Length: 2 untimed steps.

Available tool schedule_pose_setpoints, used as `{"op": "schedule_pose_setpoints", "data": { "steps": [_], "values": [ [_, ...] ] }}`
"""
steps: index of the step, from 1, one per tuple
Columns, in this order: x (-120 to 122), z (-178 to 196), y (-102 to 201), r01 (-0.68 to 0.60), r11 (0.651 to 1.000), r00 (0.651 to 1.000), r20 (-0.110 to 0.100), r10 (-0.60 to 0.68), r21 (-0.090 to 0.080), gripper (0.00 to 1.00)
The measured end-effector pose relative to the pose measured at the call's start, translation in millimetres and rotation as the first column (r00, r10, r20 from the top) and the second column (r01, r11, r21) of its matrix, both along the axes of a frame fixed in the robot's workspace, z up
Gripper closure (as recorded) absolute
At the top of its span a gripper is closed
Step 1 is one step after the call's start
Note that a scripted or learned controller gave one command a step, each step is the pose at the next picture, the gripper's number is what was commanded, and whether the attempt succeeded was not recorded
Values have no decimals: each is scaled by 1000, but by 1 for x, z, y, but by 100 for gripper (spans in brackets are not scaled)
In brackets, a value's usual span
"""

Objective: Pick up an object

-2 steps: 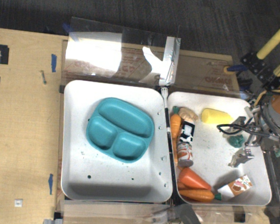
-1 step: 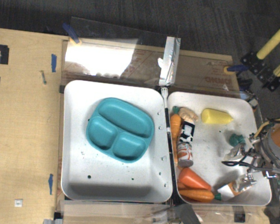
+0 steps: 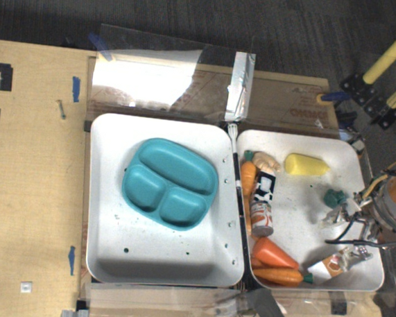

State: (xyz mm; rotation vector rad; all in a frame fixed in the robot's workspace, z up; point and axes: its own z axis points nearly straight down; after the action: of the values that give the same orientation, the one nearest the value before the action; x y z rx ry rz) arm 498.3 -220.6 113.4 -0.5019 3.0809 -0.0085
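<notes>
No readable writing: the small can [image 3: 262, 208] in the right bin [image 3: 362, 281] has a black/white label w/ orange-red base, text too blurred to make out. Printing on the cardboard behind the bins also illegible.

Counter [image 3: 20, 193] is pale wood w/ black tape corner marks and bits of blue tape; dark carpet floor beyond. Left bin [image 3: 105, 180] holds a teal divided tray [image 3: 170, 181], tilted.

Right bin: carrot [image 3: 248, 177] along the left wall by the can, 2 more orange carrot-like pieces [image 3: 275, 261] at the near corner, yellow block [image 3: 306, 165] at the far side, small teal item [image 3: 334, 197] nearby.

Hand [image 3: 347, 235] sits low over the bin's right side amid wires; can't tell how far open, nothing clearly gripped. Small white/orange item [image 3: 334, 263] just beside it.
</notes>
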Motion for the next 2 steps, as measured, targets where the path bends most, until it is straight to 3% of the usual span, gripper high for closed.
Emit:
{"op": "schedule_pose_setpoints", "data": {
  "steps": [1,2],
  "values": [
    [-8,54,-3,-119,993,993,-10,119,-1,0],
    [-9,33,-1,-247,969,969,-18,247,3,0]
  ]
}}
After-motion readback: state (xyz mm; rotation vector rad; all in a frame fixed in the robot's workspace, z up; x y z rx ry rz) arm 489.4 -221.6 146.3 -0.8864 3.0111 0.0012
